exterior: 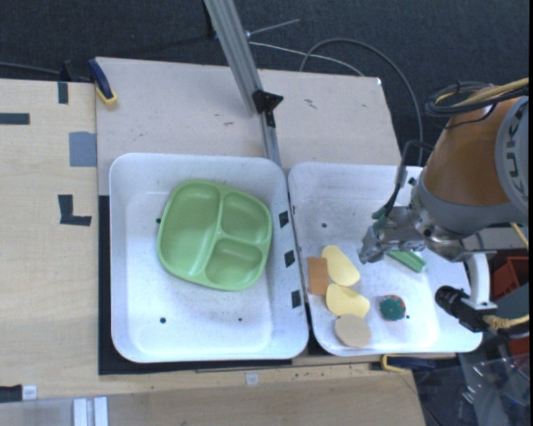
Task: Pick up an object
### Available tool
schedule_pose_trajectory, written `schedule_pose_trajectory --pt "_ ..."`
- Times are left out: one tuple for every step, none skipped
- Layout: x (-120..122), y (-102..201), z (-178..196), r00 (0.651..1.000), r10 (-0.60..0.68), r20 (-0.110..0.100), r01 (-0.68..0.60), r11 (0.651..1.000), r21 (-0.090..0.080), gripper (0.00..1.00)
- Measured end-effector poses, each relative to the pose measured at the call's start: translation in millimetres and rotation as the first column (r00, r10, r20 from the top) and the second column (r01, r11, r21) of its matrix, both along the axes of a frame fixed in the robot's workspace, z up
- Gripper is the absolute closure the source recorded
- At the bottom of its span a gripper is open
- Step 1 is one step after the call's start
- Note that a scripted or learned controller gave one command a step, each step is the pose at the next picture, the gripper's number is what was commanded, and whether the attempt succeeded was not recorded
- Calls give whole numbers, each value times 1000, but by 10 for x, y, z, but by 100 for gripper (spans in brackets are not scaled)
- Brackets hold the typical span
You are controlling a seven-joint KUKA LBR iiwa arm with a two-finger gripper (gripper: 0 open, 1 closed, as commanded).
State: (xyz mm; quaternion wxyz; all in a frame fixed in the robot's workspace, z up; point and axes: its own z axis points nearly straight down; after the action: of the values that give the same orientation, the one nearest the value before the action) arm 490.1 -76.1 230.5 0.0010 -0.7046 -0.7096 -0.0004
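Observation:
In the right bin (338, 193) lie several small items: an orange-brown block (317, 276), two yellow pieces (340, 265) (347, 302), a tan round piece (353, 331), a dark green round object (392, 308) and a green piece (409, 259). My gripper (374, 247) hangs over the right bin's middle, just right of the upper yellow piece and left of the green piece. I see nothing held between its fingers.
The left bin (129, 238) holds a green divided plate (216, 234). A metal pole (240, 43) slants in from the top toward the seam between the bins. Cables loop behind the right bin.

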Motion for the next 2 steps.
schedule_pose_trajectory --pt "123 431 -66 1000 -1 -2 1 1000 -1 100" --pt "393 980 -94 1000 1 0 -1 1000 0 100"
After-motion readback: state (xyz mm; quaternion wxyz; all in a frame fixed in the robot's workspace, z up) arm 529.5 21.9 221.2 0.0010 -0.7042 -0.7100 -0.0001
